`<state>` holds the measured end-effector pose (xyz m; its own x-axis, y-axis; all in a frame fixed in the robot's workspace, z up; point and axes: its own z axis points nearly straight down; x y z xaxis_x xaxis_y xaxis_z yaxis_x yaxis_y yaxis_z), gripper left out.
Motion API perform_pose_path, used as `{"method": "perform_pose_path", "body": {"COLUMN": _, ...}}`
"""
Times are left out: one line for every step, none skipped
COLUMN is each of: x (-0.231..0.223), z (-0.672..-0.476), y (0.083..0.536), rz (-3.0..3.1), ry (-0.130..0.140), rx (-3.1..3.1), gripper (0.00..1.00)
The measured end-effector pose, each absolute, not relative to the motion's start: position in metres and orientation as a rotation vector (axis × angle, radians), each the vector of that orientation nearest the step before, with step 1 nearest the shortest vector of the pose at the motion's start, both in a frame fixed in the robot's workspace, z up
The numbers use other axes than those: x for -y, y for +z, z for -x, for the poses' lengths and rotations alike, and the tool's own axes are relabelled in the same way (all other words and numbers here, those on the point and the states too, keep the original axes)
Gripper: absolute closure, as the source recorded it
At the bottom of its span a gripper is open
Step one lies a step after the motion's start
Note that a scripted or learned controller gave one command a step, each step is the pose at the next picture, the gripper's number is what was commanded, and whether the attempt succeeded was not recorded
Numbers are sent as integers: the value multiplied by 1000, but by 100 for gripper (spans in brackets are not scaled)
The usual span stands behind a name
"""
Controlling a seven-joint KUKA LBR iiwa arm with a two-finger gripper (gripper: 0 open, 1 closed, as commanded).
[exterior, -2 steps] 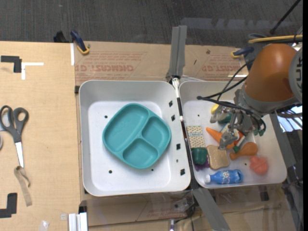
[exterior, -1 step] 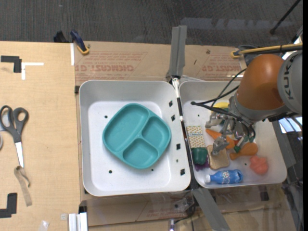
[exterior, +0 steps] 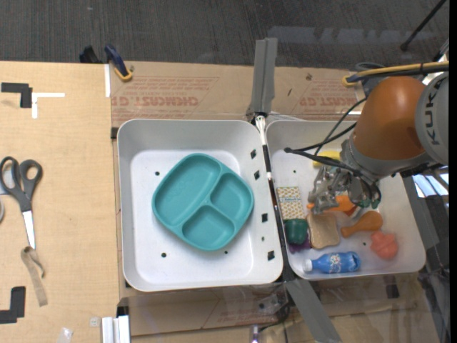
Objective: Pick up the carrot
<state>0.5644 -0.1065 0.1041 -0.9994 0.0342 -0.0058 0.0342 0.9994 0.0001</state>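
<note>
You will likely find the carrot (exterior: pixel 345 204), just right of the toast (exterior: pixel 323 230), light, stiff and slick; grip mid-length, though the fingers' (exterior: pixel 330 195) spread is unclear.

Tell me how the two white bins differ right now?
The left bin holds a single teal divided plate, lying flat; the right bin holds a jumble of small things, among them a blue-labelled bottle and a pink lump. The arm's claw hangs over the right bin, not the left. Both are shallow, white, side by side.
</note>
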Motion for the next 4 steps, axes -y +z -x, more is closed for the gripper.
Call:
{"method": "perform_pose_path", "body": {"x": 100, "z": -489, "y": 194, "rz": 369, "ry": 1, "rx": -3118, "gripper": 100}}
{"method": "perform_pose_path", "body": {"x": 43, "z": -532, "y": 192, "rz": 844, "ry": 2, "rx": -3023, "gripper": 100}}
{"method": "perform_pose_path", "body": {"x": 13, "z": -507, "y": 191, "rz": 1461, "ry": 4, "rx": -2781, "gripper": 100}}
{"method": "perform_pose_path", "body": {"x": 12, "z": -508, "y": 200, "rz": 1455, "ry": 6, "rx": -2781, "gripper": 100}}
